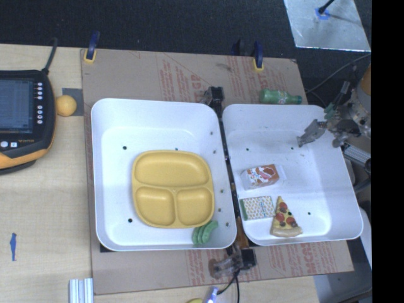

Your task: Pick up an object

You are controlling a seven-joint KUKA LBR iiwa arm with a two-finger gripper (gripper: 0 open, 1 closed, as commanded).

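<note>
Partly cropped: gripper (322,131) over right bin (328,223).

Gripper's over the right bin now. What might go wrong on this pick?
The gripper hangs near the right bin's far edge, apart from the items. The pizza slice, green card and snack packet lie flat and close together, so a grasp may slip off or nudge a neighbour.

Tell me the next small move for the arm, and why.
Probably carry the gripper toward the view's lower left, over the pizza slice. It sits above bare floor in the right bin, with nothing between its fingers, while the items lie nearer the front.
</note>
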